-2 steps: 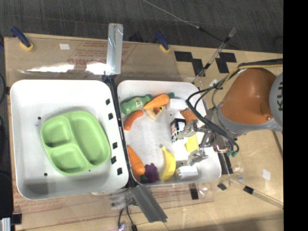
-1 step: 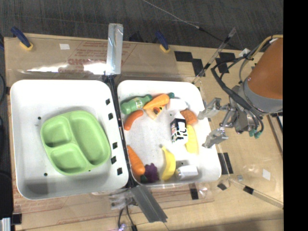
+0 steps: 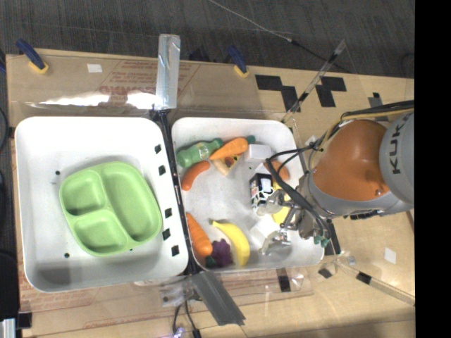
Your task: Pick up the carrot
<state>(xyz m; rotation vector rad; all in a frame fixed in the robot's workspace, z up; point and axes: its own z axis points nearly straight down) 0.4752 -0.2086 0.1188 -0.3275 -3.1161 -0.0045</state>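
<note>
An orange carrot [image 3: 230, 148] lies slanted near the back of the right bin [image 3: 232, 201], next to a green bottle [image 3: 196, 152]. A second orange, carrot-like piece [image 3: 199, 236] lies along that bin's left wall near the front, beside a banana [image 3: 237, 242] and purple grapes [image 3: 220, 253]. My gripper [image 3: 280, 239] hangs low over the bin's front right corner, right of the banana and well away from both orange pieces. Nothing shows in its grasp.
An orange-red sausage shape [image 3: 194, 176], a black-and-white can [image 3: 262, 189], a yellow item [image 3: 282, 210] and white pieces also lie in the right bin. The left bin [image 3: 42, 153] holds a green divided plate [image 3: 109, 206]. Cables run from the arm over the right bin's wall.
</note>
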